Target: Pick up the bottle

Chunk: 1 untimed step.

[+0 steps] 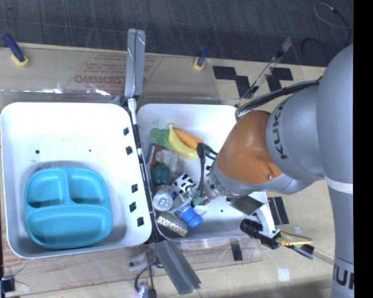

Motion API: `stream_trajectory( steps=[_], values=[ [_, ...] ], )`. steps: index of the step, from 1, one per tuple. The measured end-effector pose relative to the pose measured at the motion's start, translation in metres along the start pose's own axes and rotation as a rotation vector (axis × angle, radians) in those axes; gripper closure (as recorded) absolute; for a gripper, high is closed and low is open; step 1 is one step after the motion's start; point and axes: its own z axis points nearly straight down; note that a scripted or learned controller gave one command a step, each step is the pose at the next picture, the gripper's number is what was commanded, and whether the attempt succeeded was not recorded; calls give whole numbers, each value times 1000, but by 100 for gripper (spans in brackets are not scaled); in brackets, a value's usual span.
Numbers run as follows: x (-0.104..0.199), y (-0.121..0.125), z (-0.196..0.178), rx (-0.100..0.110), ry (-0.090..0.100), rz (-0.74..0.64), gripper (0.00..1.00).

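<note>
A small pale bottle (166, 159) lies in the right bin (193, 112), against its left wall, just below a green item (158, 136). My gripper (198, 197) hangs under the orange wrist band (252, 151), low over the clutter in the bin's front left. It is to the right of and nearer than the bottle, with a black-and-white patterned object (183, 182) between them. The arm hides much of the gripper.
A yellow banana (181, 143) and an orange carrot-like piece (191, 136) lie at the back of the right bin. A silver can (163, 199), a blue-and-white item (189, 216) and a crumpled wrapper (172, 225) crowd its front left corner. A blue divided tray (68, 205) sits in the left bin (25, 123).
</note>
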Motion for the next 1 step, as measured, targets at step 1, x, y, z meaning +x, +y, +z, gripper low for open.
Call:
stream_trajectory(
  steps=[1],
  values=[
    [-42, 6, -16, 5, 14, -135, 0]
  ],
)
